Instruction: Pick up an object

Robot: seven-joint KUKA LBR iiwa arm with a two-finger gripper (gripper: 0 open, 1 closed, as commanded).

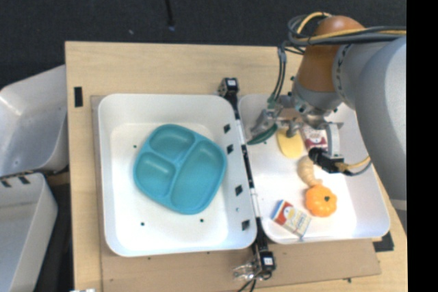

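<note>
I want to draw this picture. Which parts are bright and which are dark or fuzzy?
In the camera view, the two white bins are brightest, nearly washed out; the floor beyond the bench is almost black; the blue plate and orange pumpkin toy look clear, though soft; things beneath the gripper are shaded and blurry, hard to make out.

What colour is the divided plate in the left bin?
Light blue; the plate shows in the camera view.

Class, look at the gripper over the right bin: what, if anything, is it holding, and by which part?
It cannot be told. The gripper is low in the right bin, just above a yellow object, but the wrist hides any hold.
</note>
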